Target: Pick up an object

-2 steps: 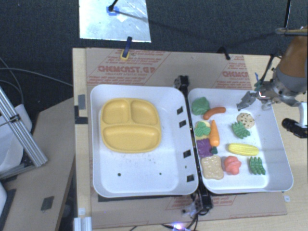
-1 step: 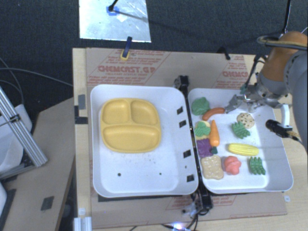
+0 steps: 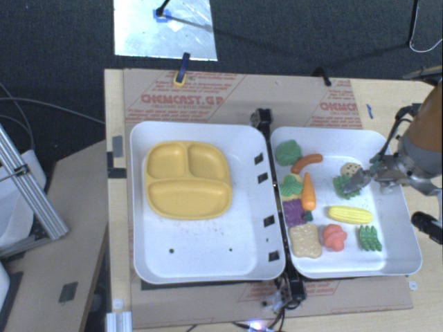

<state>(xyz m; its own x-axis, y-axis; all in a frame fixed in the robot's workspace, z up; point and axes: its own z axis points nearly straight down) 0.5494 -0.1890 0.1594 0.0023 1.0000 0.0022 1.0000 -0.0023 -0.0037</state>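
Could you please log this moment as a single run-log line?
phase: reaching | gripper: low in right bin, at green leafy toy | grasp: unconfirmed | yellow tray: left bin

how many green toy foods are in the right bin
4, possibly more hidden under the gripper: a leafy green at the bin's far left corner, a green-topped piece beside the carrot, a broccoli-like piece at the gripper, and pea pods near right.

One fixed cam above the table (image 3: 228, 88), looking down at a slant, mid-distance; both bins fully in frame, left bin (image 3: 201, 261), right bin (image 3: 398, 254).
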